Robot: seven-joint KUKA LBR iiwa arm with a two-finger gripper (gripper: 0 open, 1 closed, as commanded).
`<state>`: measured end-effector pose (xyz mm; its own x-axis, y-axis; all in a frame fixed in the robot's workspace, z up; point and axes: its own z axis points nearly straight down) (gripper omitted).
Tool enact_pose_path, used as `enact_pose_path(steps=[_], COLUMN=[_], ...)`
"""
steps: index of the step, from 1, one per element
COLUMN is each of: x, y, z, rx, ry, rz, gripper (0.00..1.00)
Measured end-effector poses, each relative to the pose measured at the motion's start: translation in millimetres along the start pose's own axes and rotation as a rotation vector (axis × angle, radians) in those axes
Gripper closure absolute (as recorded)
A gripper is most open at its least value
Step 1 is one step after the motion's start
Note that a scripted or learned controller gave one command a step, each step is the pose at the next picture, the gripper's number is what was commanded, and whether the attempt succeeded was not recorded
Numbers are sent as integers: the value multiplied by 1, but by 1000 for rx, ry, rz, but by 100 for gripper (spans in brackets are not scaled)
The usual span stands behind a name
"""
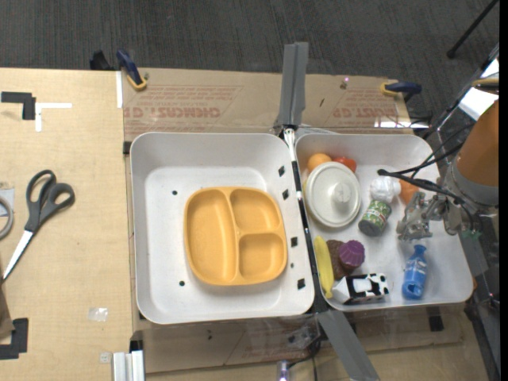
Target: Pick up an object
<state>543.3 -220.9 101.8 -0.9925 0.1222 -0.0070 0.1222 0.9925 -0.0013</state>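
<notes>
Gripper [414, 222] low in right bin [444, 292], three o'clock side; jaws' state — cannot tell. Blue bottle [413, 273] just below: you centre over it, descend straight, avoid green can [375, 215].

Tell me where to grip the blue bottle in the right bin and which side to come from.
Grip the blue bottle across the middle of its body, coming straight down. It seems to lie flat, cap toward the gripper, with bare bin floor on both long sides. The bin wall is near, so set the fingers crosswise.
</notes>
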Motion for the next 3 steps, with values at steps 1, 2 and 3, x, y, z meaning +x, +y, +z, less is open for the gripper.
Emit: enact_pose_path(steps=[1, 2, 3], x=[-28, -90, -62], y=[30, 77, 25], z=[10, 10, 9], rx=[0, 6, -2], ry=[4, 3, 2], rz=[182, 249, -272], gripper=[100, 100, 100])
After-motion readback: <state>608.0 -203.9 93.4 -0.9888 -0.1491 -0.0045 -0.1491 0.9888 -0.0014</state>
